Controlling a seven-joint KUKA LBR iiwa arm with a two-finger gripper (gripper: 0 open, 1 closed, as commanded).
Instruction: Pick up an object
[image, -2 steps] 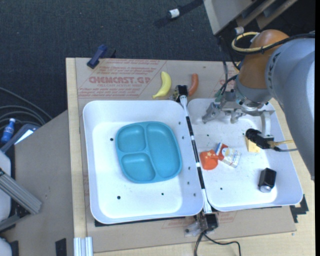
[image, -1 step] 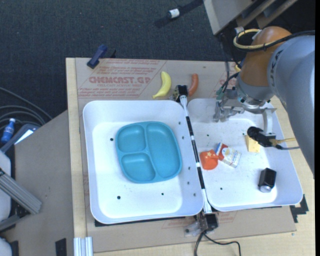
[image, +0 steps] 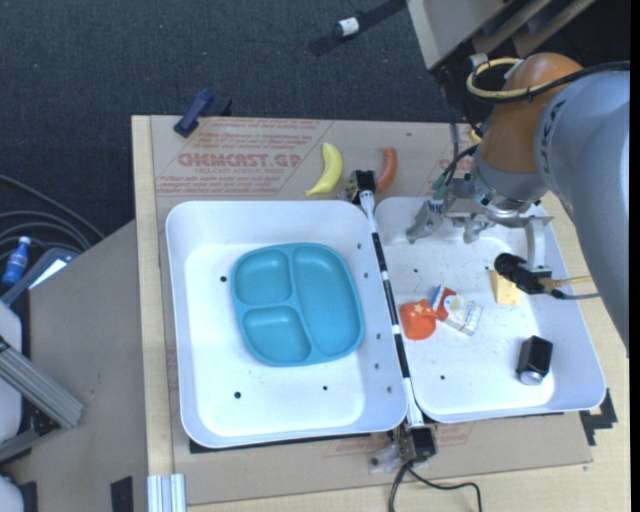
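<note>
Gripper (image: 441, 231) is seen low over the far end of the right bin (image: 470, 385), jaws spread apart w/ nothing between them. No object lies under it. The pickable things sit nearer the middle and front: red-orange piece (image: 420, 319) touching a white-and-orange packet (image: 460, 313), yellow wedge (image: 507, 291) by the right side, black block (image: 535, 359) near the front corner.

Risks, as judged:
- If the jaws are closed at the current spot, only bare bin floor would be met, i.e. an empty grab.
- The piece and packet touch, so both could be nudged or one squeezed out.
- The wedge lies close to the wall and could be pushed against it rather than gripped.
</note>
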